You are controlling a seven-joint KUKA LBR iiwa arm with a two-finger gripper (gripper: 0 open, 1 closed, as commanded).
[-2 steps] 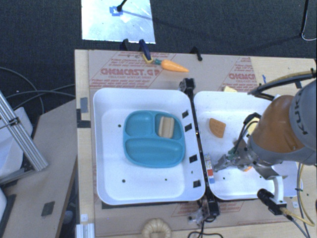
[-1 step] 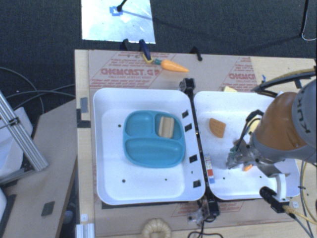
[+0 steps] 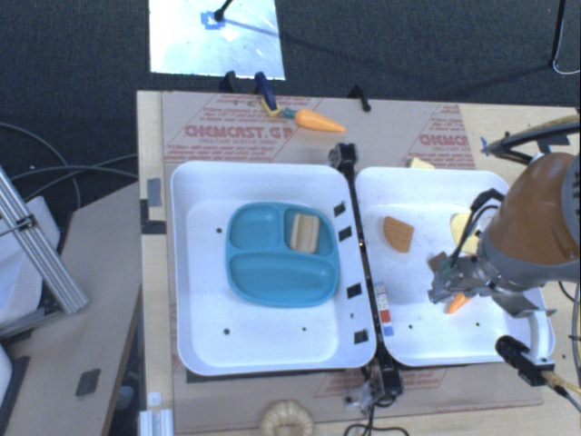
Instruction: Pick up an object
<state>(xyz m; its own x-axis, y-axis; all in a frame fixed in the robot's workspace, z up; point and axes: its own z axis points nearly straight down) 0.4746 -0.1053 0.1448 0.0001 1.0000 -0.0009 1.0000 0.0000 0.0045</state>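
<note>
Camera view: the gripper (image 3: 451, 289) hangs low in the right bin (image 3: 427, 343), directly over a small orange piece (image 3: 457, 303) that pokes out below it; whether it has hold of the piece cannot be told. A tan cracker-like piece (image 3: 398, 233) lies apart to its left, and a yellow item (image 3: 461, 227) sits partly hidden by the arm. In the left bin (image 3: 200, 334) a blue divided plate (image 3: 272, 271) carries a beige block (image 3: 305, 232). A toy carrot (image 3: 313, 121) rests on the bench beyond the bins.
</note>
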